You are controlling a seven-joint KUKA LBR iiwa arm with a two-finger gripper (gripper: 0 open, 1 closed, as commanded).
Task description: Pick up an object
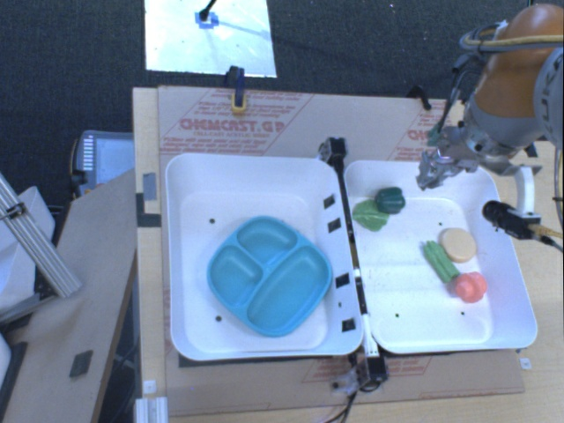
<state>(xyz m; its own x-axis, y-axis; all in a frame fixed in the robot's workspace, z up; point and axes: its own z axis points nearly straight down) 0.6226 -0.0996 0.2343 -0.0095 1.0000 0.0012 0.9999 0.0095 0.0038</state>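
we saw the grey arm with its orange band [529,26] reach in from the right, its metal claw [432,173] hanging over the back rim of the right shallow white bin [507,324]. we could not tell whether the claw was open or closed; nothing showed between its tips.

in the right bin we noted five small things. a dark green rounded toy vegetable [389,200] lay near the back left corner, touching a light green leaf-shaped piece [369,216] just to its left. nearer the middle right, a tan round disc [458,244] sat beside a long green stalk-shaped piece [439,261], and a pink rounded toy [471,286] lay at the stalk's near end. all lay apart from the claw, the dark green vegetable being the closest.

in the left shallow white bin [189,324] we saw a blue plastic divided plate [269,276] with three compartments. both bins rested on a cardboard sheet [291,117] over the tabletop [145,113].
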